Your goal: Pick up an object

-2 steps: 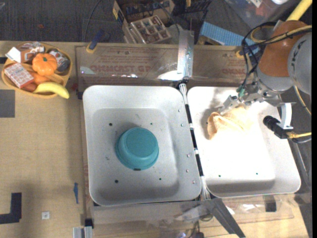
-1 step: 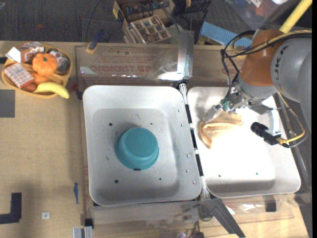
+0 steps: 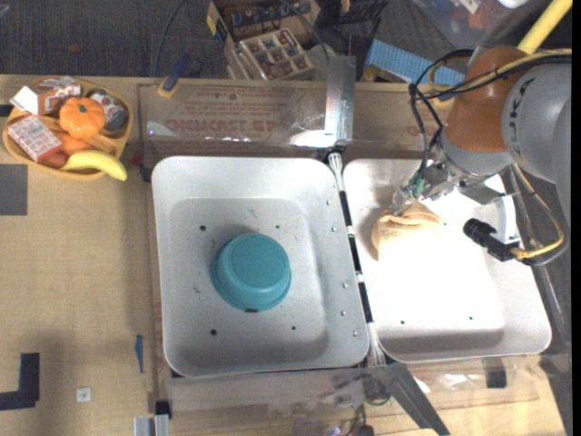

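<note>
Tan object point(image 3: 399, 228) lies in right bin point(image 3: 454, 325) under gripper point(image 3: 420, 192), grip state unclear.

My arm point(image 3: 536, 107) comes in from the right side of the camera view, at the upper part. Its body is grey, and the orange band point(image 3: 486, 98) sits just above my wrist. From there the wrist bends down and to the left. My gripper point(image 3: 419, 192) is at the lowest point of the arm and points downward at a slant. It is small and partly blurred in the view. Dark cables point(image 3: 436, 89) loop around my wrist, and one black connector point(image 3: 486, 237) hangs below the arm.
</note>
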`<state>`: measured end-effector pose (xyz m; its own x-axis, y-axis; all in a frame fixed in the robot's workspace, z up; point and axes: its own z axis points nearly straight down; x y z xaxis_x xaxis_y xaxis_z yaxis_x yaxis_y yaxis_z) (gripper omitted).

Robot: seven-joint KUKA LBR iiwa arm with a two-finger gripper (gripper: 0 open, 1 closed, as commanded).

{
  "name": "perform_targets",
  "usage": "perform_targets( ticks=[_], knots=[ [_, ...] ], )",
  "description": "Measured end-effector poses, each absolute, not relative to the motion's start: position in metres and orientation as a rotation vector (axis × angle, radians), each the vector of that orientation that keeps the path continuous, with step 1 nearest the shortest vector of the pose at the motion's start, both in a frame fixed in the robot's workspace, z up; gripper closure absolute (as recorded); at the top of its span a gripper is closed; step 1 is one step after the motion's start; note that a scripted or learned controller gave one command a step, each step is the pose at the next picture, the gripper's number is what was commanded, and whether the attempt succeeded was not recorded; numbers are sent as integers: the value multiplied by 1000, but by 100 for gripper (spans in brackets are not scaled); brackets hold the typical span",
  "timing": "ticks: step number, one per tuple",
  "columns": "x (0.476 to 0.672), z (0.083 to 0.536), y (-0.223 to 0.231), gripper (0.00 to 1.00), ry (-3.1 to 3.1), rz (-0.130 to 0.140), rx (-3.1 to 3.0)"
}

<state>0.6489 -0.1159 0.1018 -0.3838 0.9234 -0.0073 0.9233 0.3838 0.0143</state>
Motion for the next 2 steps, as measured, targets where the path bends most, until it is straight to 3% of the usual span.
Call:
perform_targets(
  ticks=[1,2],
  knots=[
    [668,154,-102,100,2856,3,1292],
    [645,217,-60,100,2883,3,1233]
  ],
)
